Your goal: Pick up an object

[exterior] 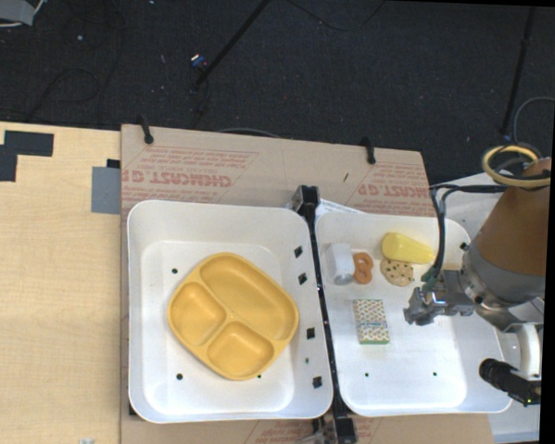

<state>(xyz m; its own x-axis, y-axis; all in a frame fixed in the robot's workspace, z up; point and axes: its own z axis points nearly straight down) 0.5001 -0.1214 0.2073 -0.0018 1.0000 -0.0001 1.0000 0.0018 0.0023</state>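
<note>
Grey two-finger gripper (421, 308) low over the right part of the right shallow white bin (408, 386), at the end of the grey arm with orange band (516, 229) reaching in from the right. Cannot tell how far open; nothing visibly held. Just left of it, apart: small rectangular packet with green-and-white pattern (372, 321), lying flat on the bin floor. Just above the gripper, near it: round tan speckled cookie (397, 271), yellow lemon-shaped object (408, 247) behind that. Further left: small orange ring-shaped piece (361, 265) touching a pale grey cylindrical object (340, 263). In the left shallow white bin (150, 349): yellow three-compartment plastic plate (233, 314), tilted diagonally, well apart from the gripper.
</note>
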